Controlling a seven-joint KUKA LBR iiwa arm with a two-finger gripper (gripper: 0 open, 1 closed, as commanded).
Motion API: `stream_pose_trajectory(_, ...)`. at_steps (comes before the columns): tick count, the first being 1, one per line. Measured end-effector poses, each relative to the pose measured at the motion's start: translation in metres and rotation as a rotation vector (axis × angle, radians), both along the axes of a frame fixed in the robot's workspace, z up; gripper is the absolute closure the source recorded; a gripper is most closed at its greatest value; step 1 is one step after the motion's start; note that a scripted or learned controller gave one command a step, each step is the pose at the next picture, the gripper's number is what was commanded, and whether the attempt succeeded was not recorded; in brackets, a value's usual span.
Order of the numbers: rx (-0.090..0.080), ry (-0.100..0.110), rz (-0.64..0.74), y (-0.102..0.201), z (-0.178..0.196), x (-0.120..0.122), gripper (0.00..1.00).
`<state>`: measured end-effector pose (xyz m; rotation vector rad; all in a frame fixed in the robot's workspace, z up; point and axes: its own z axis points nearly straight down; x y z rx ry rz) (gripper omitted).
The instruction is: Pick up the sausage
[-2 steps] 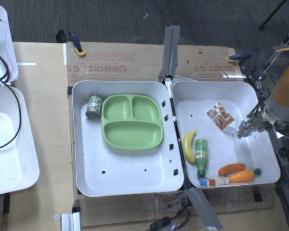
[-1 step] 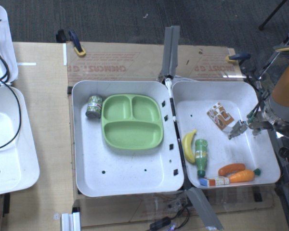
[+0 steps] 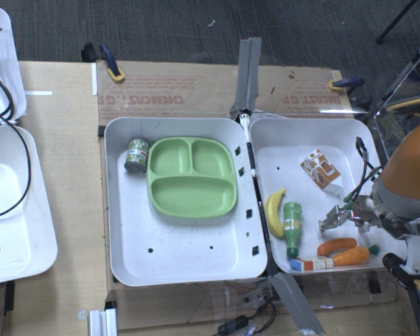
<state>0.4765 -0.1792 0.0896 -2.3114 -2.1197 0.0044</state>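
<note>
Sausage just below pincer.

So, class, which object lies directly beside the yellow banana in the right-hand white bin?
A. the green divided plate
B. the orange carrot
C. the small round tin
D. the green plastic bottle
D: the green plastic bottle lies right alongside the yellow banana in the right-hand white bin.

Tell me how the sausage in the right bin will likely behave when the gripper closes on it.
The sausage looks smooth and rounded, so it may slip or roll sideways under a push. It lies flat right beside the carrot, so that could get nudged too. It appears to be a toy, probably light and fairly stiff. The gripper hangs just above it.
</note>
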Motion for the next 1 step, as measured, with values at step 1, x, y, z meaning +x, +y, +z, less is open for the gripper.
stream_pose_trajectory(1,-0.001,0.0,-0.005,0.0441,-0.0005,0.0004,0.0)
